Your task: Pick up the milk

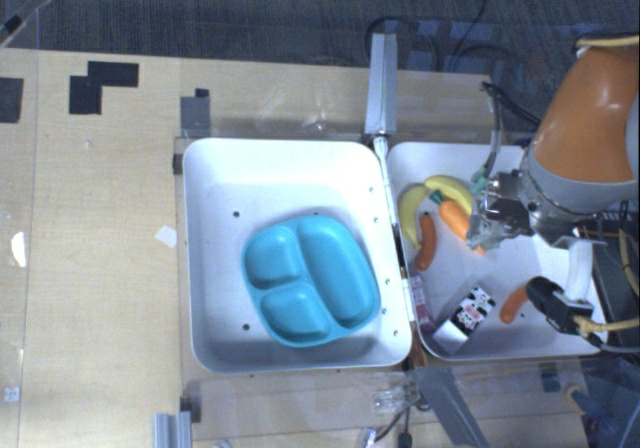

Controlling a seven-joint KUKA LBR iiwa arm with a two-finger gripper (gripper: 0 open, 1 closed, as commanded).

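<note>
The milk (471,313) is a small carton with a black-and-white cow pattern, lying on its side near the front edge of the right bin (520,161). My gripper (488,224) hangs over the middle of that bin, behind the milk and well apart from it. It is close beside an orange carrot (455,219). Nothing is visibly held.
A yellow banana (428,194) and a red sausage (426,241) lie at the right bin's left side. A second small sausage (512,305) lies just right of the milk. In the left bin (210,236) sits a blue divided plate (311,279).
</note>
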